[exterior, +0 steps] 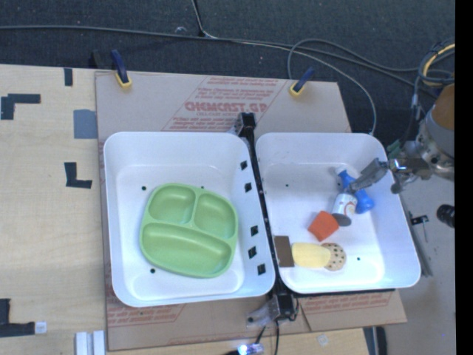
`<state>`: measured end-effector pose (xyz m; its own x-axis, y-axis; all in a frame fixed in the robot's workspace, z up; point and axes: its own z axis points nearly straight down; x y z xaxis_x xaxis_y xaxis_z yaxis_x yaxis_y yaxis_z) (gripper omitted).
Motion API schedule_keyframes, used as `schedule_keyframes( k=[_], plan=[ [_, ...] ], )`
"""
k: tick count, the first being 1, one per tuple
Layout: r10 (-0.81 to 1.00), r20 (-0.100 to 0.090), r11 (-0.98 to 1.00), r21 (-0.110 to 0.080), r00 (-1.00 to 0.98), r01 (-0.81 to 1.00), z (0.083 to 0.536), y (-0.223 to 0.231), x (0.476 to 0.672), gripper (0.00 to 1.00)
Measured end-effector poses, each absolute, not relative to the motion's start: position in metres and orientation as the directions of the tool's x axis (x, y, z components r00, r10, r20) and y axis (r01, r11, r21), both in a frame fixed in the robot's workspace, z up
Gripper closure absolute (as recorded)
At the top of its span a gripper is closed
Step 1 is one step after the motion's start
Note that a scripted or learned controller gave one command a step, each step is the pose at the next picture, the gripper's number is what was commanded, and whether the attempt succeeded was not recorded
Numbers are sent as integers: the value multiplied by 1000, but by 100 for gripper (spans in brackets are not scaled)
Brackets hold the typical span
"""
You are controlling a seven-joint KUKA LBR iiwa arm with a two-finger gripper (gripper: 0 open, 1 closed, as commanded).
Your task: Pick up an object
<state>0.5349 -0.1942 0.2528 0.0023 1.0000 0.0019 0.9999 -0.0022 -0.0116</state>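
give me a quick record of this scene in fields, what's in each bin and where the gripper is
left bin: green divided plate
right bin: blue and white toy, orange block, yellow piece, brown block, spotted cookie
gripper: over the right bin's right side, by the blue and white toy
gripper fingers: cannot tell

green divided plate [189, 230], left bin [118, 161]
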Motion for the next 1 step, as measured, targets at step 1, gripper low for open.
schedule_keyframes(
  k=[1],
  plan=[
    [1000, -1, 1, -1, -1, 1000, 258, -194, 537, 0]
  ],
)
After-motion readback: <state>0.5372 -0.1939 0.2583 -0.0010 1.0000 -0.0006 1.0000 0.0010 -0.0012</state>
